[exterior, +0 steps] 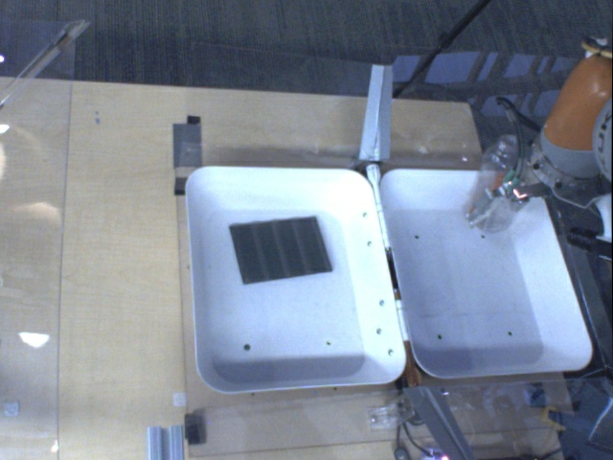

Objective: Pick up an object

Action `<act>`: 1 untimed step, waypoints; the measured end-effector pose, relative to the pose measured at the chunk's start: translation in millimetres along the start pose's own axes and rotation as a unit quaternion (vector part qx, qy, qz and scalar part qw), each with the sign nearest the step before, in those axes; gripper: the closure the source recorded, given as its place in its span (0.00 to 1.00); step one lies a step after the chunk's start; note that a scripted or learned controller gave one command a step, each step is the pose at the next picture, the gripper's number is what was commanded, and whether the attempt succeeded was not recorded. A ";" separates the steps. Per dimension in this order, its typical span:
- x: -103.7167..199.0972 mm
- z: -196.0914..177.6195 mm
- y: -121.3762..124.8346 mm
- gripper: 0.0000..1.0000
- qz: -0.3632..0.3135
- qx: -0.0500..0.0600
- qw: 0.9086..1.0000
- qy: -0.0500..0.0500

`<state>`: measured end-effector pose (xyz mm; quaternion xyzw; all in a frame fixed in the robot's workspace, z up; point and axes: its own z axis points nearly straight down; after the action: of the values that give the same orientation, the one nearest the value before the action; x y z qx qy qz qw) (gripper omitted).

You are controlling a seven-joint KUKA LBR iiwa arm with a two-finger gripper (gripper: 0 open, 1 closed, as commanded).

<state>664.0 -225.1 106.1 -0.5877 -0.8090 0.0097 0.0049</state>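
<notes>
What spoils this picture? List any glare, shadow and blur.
Camera view: glare patches on the clear sheet at the left; soft shadow along the near inner walls of the left bin and right bin; the gripper looks blurred and translucent; the dark ribbed pad is sharp.

A pale wooden bench [115, 257] is stretching across the scene beneath a fixed overhead camera, while dark grey carpet [239, 12] is running along the top of the view behind it. A clear panel [34, 209] is catching bright reflections at the bench's left edge. A metal post [375, 113] is rising at the rear, and a thin black rod [460, 22] is slanting across the carpet.
</notes>
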 end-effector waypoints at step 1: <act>-0.3 0.0 0.2 0.00 -0.056 0.000 0.998 -0.001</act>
<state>664.3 -225.3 106.1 -0.5417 -0.8405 0.0101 0.0047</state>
